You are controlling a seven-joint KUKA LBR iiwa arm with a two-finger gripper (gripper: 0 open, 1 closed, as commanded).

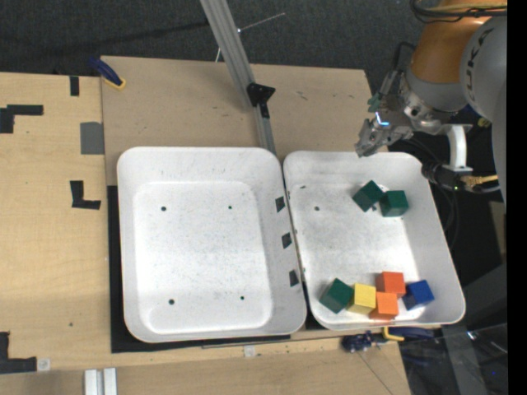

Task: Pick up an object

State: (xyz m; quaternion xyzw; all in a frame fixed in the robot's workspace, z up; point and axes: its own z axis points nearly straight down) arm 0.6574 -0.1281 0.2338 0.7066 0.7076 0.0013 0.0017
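In the camera view, the right bin (428,220) is my landmark for all places. The hand (370,142) hangs just above the far edge of this bin, at the end of the grey arm (486,39) with its orange band. The hand is small and dark in this view, so I cannot tell if it is released or clenched; nothing is visible in it.

The things to pick all lie inside the right bin. Two dark green blocks (380,198) sit in the far half, touching or almost touching each other, a little below the hand. In the near corner there is a tight cluster: a green block (336,295), a yellow block (364,295), two orange blocks (389,292) and a blue block (418,293). The left bin (132,220) stands just beside the right bin.

I judge that the step in hand is the approach. The dark green pair is the nearest target. To do it well, the hand should come down straight over one block only and close across its free sides, not the side pressed on the neighbour.

The blocks look like small cubes with flat faces and sharp edges, probably hard, in matte colours. The bins are smooth white with rounded rims, and the bench (165,105) looks like pale wood.
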